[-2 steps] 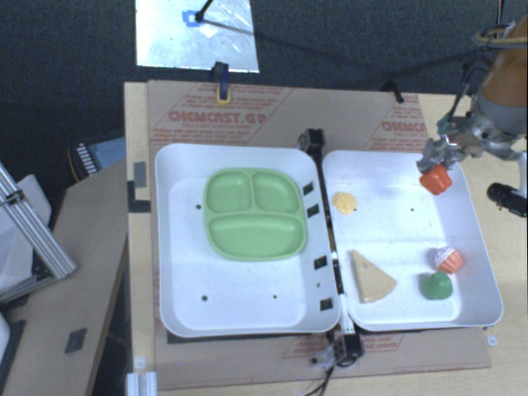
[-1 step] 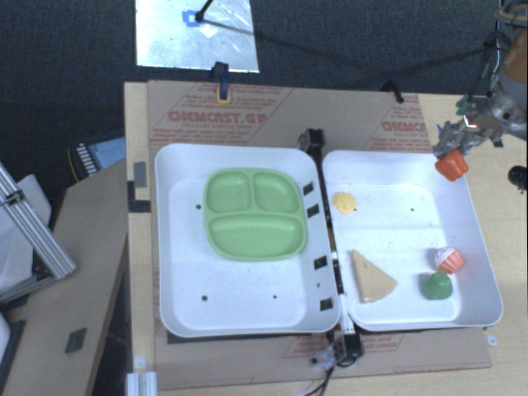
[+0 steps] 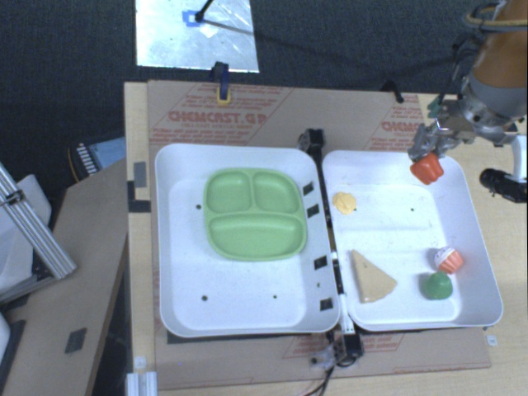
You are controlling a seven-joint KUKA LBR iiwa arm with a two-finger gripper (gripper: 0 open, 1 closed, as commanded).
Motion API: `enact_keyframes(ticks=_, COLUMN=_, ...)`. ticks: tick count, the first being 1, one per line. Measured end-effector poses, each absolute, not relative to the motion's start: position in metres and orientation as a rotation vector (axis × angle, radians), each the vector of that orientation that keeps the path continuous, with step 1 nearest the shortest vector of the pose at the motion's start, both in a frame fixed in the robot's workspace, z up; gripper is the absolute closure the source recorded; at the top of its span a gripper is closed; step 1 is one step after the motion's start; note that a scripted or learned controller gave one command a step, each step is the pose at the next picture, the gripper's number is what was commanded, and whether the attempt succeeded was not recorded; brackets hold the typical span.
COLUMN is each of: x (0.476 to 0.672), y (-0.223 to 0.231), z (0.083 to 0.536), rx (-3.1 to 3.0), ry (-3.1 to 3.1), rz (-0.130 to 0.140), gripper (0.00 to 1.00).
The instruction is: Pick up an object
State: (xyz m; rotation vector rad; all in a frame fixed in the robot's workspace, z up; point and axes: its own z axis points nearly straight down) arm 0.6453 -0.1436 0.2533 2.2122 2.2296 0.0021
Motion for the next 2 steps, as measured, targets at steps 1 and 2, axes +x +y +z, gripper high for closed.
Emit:
enact_keyframes(ticks=1, x=0.634, y=-0.090, z=0.258, rx=2.211, ry=2.231, rz=0.003, gripper=1.00)
enact_keyframes(ticks=2, x=0.621, y=-0.040, z=0.256, rx=2.212, ry=2.232, rz=0.002, gripper=1.00)
